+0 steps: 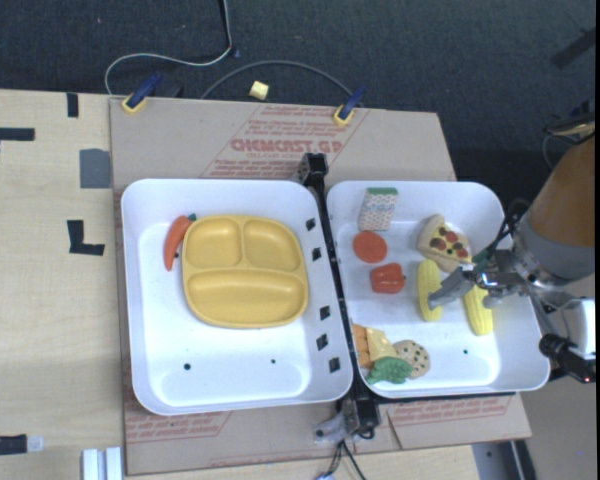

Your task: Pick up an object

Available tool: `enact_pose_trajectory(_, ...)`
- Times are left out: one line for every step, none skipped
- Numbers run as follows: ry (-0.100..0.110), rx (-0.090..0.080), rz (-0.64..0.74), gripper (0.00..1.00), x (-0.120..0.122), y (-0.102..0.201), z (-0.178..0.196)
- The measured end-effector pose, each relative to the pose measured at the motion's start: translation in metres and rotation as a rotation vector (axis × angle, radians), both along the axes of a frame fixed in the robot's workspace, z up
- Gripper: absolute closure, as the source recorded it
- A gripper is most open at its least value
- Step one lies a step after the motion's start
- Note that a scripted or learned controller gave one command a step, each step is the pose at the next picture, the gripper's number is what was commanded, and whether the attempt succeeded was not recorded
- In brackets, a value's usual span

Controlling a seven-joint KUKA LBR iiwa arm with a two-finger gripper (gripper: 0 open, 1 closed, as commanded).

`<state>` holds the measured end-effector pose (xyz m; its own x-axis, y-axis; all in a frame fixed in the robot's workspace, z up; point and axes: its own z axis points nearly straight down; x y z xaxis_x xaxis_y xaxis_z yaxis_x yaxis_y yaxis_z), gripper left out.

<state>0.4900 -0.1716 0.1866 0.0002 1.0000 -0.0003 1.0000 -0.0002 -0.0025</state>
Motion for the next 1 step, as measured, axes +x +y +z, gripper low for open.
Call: enact_pose_trajectory(-0.008,-0.006,0.002,0.0,0.0651,-0.0152,-0.106)
